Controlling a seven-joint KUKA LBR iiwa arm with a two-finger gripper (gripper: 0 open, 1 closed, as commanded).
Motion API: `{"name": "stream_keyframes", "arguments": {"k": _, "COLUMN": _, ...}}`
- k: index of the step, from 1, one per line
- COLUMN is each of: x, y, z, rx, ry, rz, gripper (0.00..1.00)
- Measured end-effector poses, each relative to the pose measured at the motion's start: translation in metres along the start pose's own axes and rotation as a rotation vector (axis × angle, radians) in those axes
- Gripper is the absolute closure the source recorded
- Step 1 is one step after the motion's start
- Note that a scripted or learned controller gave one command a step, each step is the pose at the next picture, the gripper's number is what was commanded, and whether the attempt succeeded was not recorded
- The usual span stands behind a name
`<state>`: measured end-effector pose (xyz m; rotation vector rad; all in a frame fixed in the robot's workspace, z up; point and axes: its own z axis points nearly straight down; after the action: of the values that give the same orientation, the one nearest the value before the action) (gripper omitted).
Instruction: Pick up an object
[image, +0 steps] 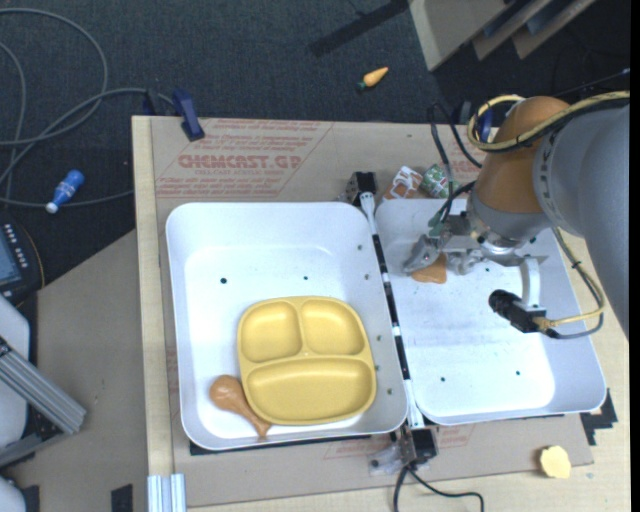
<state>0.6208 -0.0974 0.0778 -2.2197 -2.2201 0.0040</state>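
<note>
Left bin (190, 300) with yellow divided tray (303, 358); right bin (500, 385) with orange piece (432, 272); jaws' state indiscernible.

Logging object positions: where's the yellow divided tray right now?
In the camera view, the yellow divided tray lies in the left bin, toward its near edge. An orange drumstick-shaped toy touches the tray's lower left corner.

A yellow tray (303, 360) and an orange-tan drumstick (236, 398) are seen in the white left bin (200, 250); an orange piece (431, 271) in the white right bin (480, 385).
</note>
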Motion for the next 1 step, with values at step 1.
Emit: {"name": "stream_keyframes", "arguments": {"k": 1, "x": -0.0064, "y": 0.0212, "z": -0.0071, "rx": -0.006, "ry": -0.001, "rz": -0.002, "gripper": 0.0}}
